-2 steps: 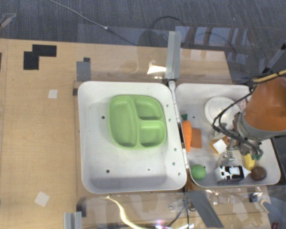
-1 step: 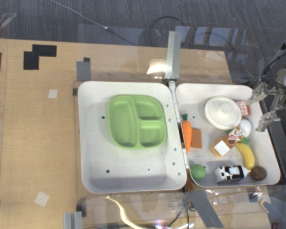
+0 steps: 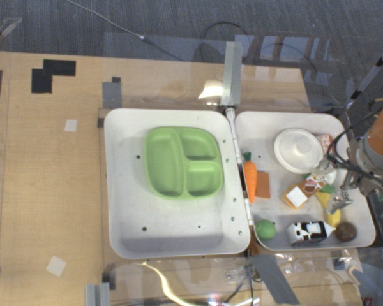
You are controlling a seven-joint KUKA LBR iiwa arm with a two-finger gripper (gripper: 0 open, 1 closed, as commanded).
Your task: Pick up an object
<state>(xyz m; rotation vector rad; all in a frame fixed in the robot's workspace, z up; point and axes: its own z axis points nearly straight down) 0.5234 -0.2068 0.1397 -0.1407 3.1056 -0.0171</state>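
The right bin holds several small items. A white round bowl lies at the back, with an orange carrot and an orange block near the left wall. Along the front sit a green ball, a black and white toy cow and a brown ball. A yellow and white cube is in the middle. My gripper hangs low at the right side, over a yellow banana-like piece and beside a small printed carton.
The left bin carries a green divided plate. A metal post rises behind the wall between the bins. The arm's orange band sits over the right bin's right rim. Cables run near the wrist.
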